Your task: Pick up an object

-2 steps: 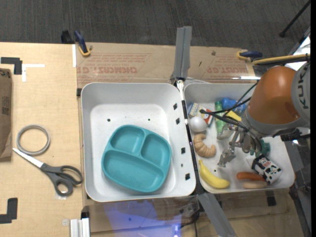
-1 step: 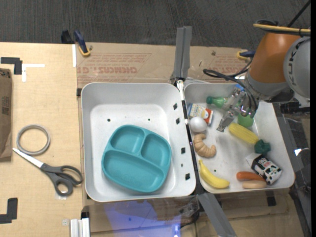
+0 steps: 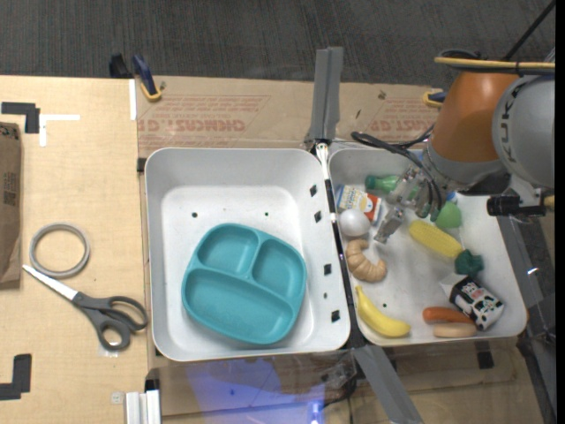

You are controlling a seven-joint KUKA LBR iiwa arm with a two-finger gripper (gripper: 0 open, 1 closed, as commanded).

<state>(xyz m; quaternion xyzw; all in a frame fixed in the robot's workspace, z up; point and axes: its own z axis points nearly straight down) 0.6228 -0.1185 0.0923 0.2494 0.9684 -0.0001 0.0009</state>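
Fingers state unclear, above right bin; croissant just below-left.

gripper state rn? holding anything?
Gripper: low in the right bin, just above the croissant. Open or closed cannot be told, and nothing is visibly held.

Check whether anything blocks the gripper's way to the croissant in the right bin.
Nothing visible blocks it. The gripper hangs just above and right of the croissant, with bare bin floor between them. A white ball sits close on the croissant's upper left and the banana lies below, both beside the path, not across it.
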